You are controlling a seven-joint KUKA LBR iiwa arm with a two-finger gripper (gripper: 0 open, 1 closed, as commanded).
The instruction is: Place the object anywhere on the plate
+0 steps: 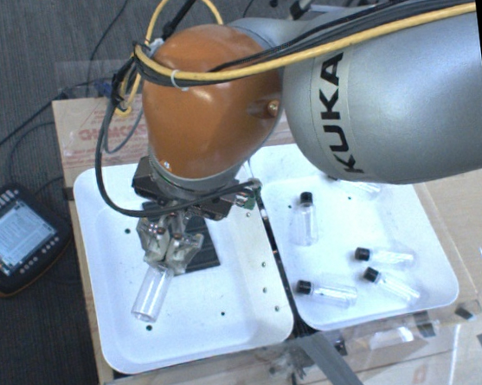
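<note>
Clear vial (152, 295): light, slippery, fragile; best grasped mid-body.
Fingers (168, 250): clamped on the vial's upper end.
Plate (198, 252): dark, beneath gripper.

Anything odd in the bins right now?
One thing: a clear vial hangs slanted from the gripper over the left bin, beside the black plate, not on it. Four capped vials lie scattered in the right bin.

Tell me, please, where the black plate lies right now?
The black plate lies in the left white bin, partly under the gripper, with a clear vial just beside it.
</note>
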